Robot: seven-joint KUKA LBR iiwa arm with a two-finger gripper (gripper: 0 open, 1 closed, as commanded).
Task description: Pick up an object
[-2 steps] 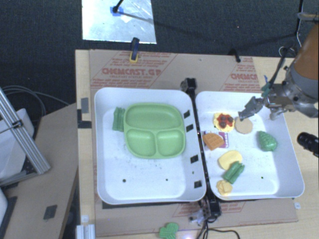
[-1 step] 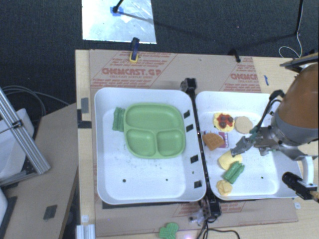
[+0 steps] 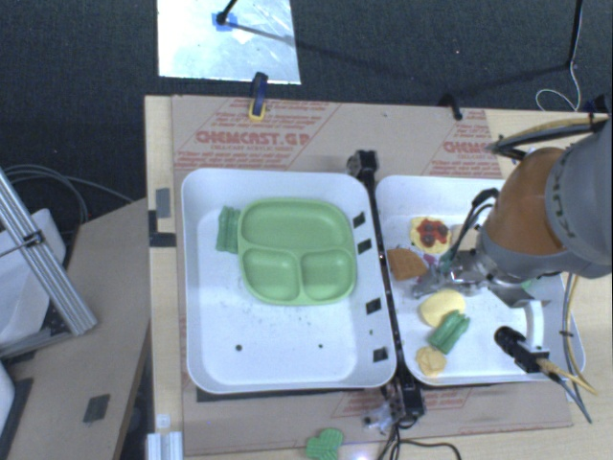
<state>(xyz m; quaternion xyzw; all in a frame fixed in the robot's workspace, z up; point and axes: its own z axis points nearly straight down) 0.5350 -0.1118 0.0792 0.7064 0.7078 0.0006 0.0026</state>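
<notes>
My gripper (image 3: 433, 282) hangs low over the right bin (image 3: 484, 190), with the arm coming in from the right. It sits just beside a brown flat piece (image 3: 404, 263) and right above a pale yellow lump (image 3: 441, 306). Below that lump lie a green pickle-shaped piece (image 3: 448, 331) and a small yellow piece (image 3: 430, 360). A yellow slice with red spots (image 3: 430, 230) lies just behind the gripper. I see nothing lifted off the bin floor.
The left bin (image 3: 206, 343) holds a green divided tray (image 3: 295, 251) with a small green strip (image 3: 228, 229) at its left. Black clips line the wall between the bins (image 3: 375, 286). A green toy (image 3: 326, 443) lies off the bench front.
</notes>
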